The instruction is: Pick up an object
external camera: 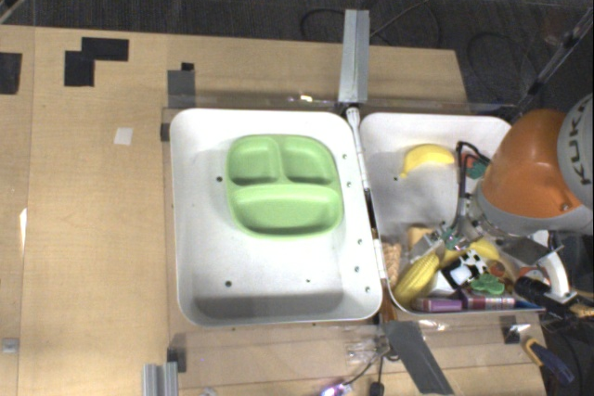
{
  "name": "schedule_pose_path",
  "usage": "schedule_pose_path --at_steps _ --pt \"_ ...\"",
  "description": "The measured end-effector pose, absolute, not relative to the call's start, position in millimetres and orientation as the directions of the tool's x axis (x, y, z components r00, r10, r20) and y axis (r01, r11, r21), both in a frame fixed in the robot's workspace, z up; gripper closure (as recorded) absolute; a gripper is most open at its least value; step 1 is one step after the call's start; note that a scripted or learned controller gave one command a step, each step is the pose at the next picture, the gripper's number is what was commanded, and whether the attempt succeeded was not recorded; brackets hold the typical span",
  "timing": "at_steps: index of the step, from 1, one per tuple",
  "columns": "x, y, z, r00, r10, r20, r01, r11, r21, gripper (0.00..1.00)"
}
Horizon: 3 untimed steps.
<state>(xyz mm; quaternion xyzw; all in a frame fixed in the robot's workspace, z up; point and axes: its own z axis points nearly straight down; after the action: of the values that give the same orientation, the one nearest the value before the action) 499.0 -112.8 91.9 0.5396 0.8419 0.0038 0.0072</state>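
Your gripper (452, 241) sits low in the right bin (422, 199), right at the edge of the heap of small things piled in that bin's near corner. The arm's orange band and grey wrist cover most of it from above, so you cannot tell from this angle how the tool stands or whether anything is caught in it; treat it as empty-handed until you see otherwise.

The relation that matters: the closest candidate is the yellow corn cob (418, 274), lying just beside the tool, toward the near-left of it, against the wall between the two bins. Its long axis runs on a slant, from the bin's near-left corner up toward the gripper. A grip would most likely need to close across that slant, not along it.

Just beside the tool on the near side lie a purple marker (455, 302) and a black-and-white toy (471, 265), crowded together and touching.

The banana (428, 157) lies well apart, toward the bin's far wall, with bare floor around it. The green divided plate (281, 185) rests in the left bin (200, 227), farthest from the arm.
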Motion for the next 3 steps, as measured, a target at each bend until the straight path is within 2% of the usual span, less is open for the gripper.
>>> schedule_pose_path --at_steps 1,2,3 --pt "502.4 -109.2 103.3 -0.42 0.907 -0.008 0.907 0.42 0.023 1.0" --pt "502.5 -110.9 178.7 -0.465 0.885 -0.004 0.885 0.465 0.007 1.0" --pt "541.1 -93.1 91.1 -0.594 0.805 -0.01 0.804 0.594 0.012 1.0"
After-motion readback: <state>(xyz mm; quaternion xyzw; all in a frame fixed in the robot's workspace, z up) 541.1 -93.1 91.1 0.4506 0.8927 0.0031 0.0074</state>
